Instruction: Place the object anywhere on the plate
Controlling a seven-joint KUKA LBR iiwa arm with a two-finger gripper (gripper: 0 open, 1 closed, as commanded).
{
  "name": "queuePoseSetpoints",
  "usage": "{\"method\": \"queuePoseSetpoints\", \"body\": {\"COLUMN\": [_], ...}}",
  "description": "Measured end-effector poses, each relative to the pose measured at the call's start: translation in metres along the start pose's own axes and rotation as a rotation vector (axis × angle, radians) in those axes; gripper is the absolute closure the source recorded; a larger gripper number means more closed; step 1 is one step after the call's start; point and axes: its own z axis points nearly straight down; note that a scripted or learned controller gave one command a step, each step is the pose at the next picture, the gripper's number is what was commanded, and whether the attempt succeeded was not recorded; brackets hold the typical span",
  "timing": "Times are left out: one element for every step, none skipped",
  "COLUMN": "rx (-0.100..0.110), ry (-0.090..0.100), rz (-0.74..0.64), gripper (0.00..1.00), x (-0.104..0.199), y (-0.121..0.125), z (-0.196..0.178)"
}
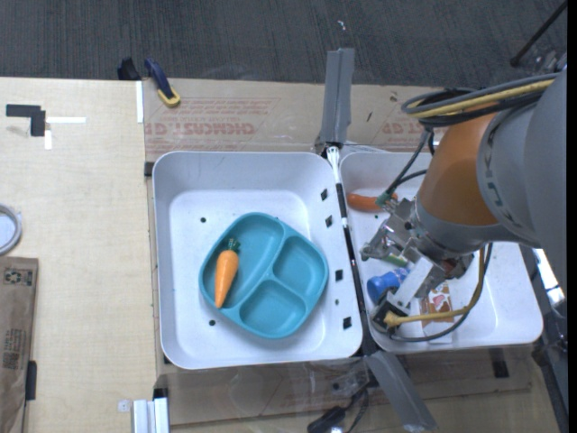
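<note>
Toy carrot (224, 276) lies on the teal divided plate (297, 264), in its long left compartment. Green top points to the far side, orange tip to the near side. The plate's other two compartments hold nothing.

The plate sits roughly in the middle of the left white bin (180, 242), turned at an angle to the bin walls.

Grey arm with orange band (460, 179) comes in from the right and hangs over the right white bin (514, 314). Pincer (380, 247) is above the left part of that bin, near the divider between the bins and well apart from the plate and carrot. Cannot tell whether the pincer is released or clenched; nothing is seen grasped in it.

In the right bin:
- A small blue object (383, 285) sits just below the pincer.
- An orange object (363, 201) lies near the far left corner.
- A red-and-white patterned item (439, 298) is partly hidden under the arm.

Pale worktop (72, 197) to the left of the bins:
- A tape roll (5, 231) is cut off by the left edge.
- A brown paper package (18, 318) lies below the tape roll.
- A black L-shaped piece (27, 115) is near the far left.
- A blue-and-yellow clamp (160, 84) is at the far edge.
</note>
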Motion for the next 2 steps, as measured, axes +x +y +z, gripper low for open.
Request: {"method": "queuePoseSetpoints", "body": {"rx": [-0.001, 0.001], "ry": [0.002, -0.001], "rz": [0.218, 0.521], "gripper": [0.0, 0.0], "x": [-0.03, -0.058], "y": [0.02, 0.043], "z": [-0.001, 0.0]}}
